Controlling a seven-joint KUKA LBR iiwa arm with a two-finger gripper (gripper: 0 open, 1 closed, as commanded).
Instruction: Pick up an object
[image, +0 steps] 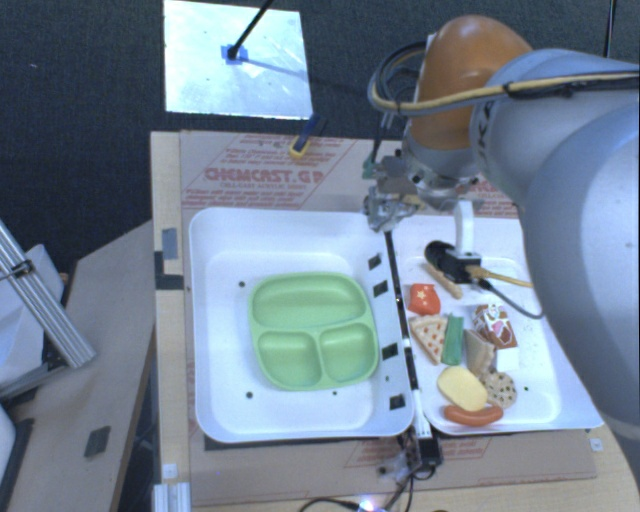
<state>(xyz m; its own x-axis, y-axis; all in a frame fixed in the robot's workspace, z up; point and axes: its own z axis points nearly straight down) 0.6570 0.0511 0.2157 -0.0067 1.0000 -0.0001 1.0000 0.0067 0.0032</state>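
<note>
Glossy green three-compartment tray (310, 330) in left white bin (215, 300), metal hand (383, 215) over divider, grip state unclear

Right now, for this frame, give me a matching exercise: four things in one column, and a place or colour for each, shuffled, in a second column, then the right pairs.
Things:
1. divided plate
2. sausage
3. pizza slice
4. end effector

Places or colours:
A. red-orange, at the near edge of the right bin
B. above the far end of the divider between the two bins
C. light green, lying in the left bin
D. triangular, in the right bin just below the red block

Pairs: 1-C, 2-A, 3-D, 4-B
</note>
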